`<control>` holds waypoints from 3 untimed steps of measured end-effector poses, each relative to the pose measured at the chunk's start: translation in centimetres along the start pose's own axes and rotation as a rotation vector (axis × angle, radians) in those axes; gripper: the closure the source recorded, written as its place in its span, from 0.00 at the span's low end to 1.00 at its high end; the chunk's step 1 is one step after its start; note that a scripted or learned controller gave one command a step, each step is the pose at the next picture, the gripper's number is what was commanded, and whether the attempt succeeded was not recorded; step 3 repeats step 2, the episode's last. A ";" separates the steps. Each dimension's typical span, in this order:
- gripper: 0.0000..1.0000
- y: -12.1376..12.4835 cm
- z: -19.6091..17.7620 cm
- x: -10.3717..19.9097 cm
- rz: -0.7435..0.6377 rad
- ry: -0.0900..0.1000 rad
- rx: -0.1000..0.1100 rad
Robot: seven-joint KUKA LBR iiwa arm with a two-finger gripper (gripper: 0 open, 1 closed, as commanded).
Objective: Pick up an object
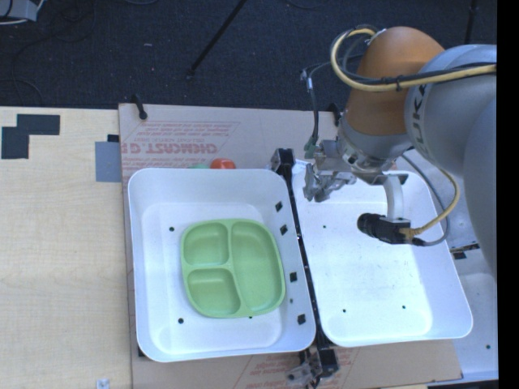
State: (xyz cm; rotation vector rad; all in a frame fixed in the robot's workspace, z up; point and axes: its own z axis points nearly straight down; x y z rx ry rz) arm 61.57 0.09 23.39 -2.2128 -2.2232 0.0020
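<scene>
Gripper (324,181) hangs over the far left corner of the right bin (389,314); you cannot tell its state from this angle, and nothing shows in it. Your target, the green tray (233,267), lies flat in the left bin (154,217), well apart. Judged light, stiff and smooth, likely slippery. Take it by a raised rim or divider, not the flat.

The grey arm (454,96) hangs bent over from the right, orange band above the gripper (323,183).
</scene>
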 end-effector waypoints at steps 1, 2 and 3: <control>1.00 1.1 -0.6 4.9 0.001 -0.001 -0.003; 1.00 1.9 1.2 9.4 0.002 -0.003 -0.002; 1.00 1.9 1.2 9.4 0.002 -0.003 -0.002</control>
